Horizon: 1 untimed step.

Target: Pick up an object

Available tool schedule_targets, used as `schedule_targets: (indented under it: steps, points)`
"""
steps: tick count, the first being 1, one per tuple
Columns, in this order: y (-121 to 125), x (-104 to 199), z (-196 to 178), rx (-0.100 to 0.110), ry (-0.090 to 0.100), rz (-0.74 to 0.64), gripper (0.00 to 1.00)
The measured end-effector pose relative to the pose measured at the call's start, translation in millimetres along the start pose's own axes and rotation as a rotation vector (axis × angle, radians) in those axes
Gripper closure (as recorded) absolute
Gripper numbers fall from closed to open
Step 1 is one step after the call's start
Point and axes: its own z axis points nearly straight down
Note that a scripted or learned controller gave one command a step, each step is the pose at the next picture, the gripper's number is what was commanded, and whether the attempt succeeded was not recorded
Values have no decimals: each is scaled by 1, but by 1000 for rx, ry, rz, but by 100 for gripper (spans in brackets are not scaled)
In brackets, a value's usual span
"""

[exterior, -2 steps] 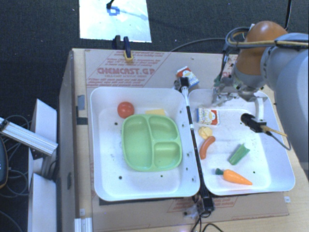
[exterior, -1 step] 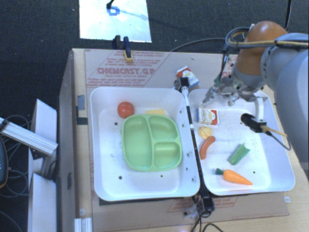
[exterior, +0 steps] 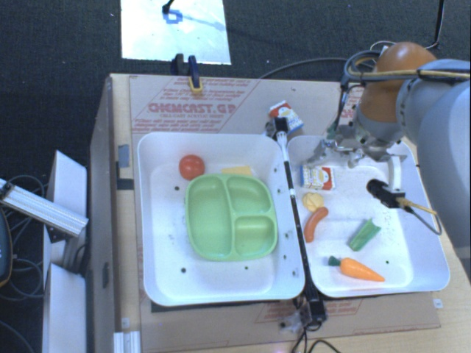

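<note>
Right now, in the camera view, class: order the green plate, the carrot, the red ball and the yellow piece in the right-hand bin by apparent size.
1. green plate, clearly largest.
2-3. carrot and red ball: too close to rank; the carrot is longer, the ball rounder.
4. yellow piece, smallest.

left bin (exterior: 158, 271): green tray (exterior: 229, 215) in the middle, red ball (exterior: 191, 166) and yellow slice (exterior: 237, 171) behind it
right bin (exterior: 430, 267): box (exterior: 318, 176), lemon (exterior: 313, 201), sausage (exterior: 315, 223), green stick (exterior: 364, 234), carrot (exterior: 359, 269)
far end of divide: carton (exterior: 284, 116)
gripper (exterior: 338, 153): over right bin's far part, near box
</note>
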Motion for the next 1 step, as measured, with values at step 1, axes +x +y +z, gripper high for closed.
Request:
schedule_targets:
  steps: [1]
  points:
    - [2, 1, -12, -6, 1, -1, 100]
